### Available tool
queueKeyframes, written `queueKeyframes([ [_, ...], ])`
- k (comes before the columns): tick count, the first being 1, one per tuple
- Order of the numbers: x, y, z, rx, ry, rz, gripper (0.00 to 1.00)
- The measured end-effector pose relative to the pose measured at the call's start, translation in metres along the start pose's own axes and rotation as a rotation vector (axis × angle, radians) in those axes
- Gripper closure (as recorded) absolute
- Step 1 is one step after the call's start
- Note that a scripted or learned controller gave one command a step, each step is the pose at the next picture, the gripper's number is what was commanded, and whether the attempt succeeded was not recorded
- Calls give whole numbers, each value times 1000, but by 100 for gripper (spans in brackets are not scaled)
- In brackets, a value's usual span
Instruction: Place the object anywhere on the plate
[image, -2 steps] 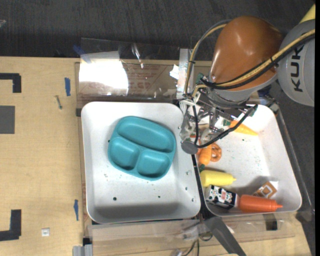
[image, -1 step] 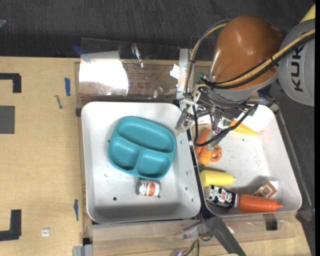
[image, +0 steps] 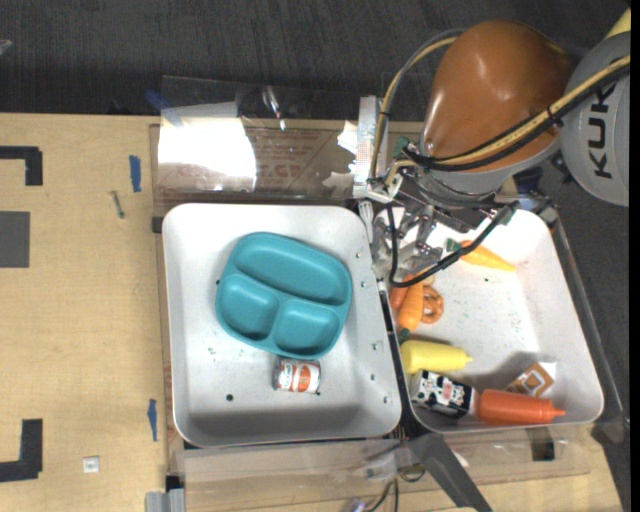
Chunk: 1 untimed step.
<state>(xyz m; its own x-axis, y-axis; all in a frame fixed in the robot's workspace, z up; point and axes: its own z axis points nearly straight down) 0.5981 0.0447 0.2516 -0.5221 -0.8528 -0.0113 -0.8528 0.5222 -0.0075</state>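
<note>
Blue plastic plate with three sections (image: 283, 292) in the left white bin (image: 190, 240). Small red and white can (image: 297, 376) just below the plate, on its side. Metal hand (image: 415, 250) over the right white bin (image: 560, 300), near an orange toy (image: 418, 305). Open or shut, cannot tell. Yellow bottle (image: 434, 354) lying near the orange toy.

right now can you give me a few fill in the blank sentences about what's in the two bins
1. The teal plate lies in the ______ bin of the camera view.
2. The small can rests on the bin floor just ______ the plate in the picture, not on it.
3. The yellow bottle lies in the ______ bin.
4. The plate has ______ compartments.

Missing words: left; below; right; three
</note>
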Motion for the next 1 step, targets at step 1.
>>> queueKeyframes([
  [1,-15,84,116,-15,9,-161,100],
])
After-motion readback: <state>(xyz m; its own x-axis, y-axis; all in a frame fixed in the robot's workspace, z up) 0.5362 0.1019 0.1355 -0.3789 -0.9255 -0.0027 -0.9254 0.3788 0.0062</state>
